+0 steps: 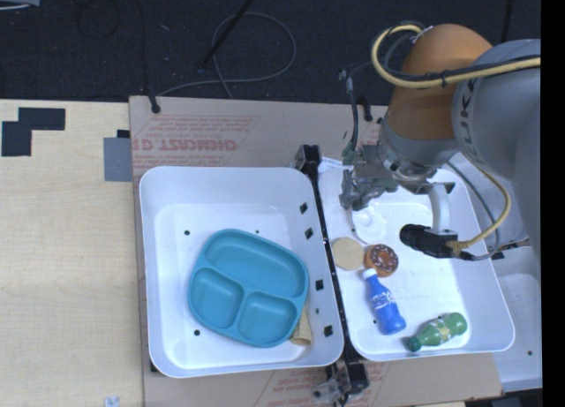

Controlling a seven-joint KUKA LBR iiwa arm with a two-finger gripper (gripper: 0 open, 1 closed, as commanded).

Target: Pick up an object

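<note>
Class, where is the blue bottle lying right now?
The blue bottle lies in the right bin, just below the doughnut and left of the green bottle.

1. My arm (pixel 441 105) hangs over the right bin's (pixel 494 326) far end, blocking that corner.
2. Cookie (pixel 349 253), donut (pixel 381 260) and blue bottle (pixel 384 302) crowd the divider side; the green bottle (pixel 437 331) lies near the front rim.
3. I see open floor mid-right.
4. In the left bin (pixel 168 220), the blue tray (pixel 249 287) leaves just a margin.
</note>
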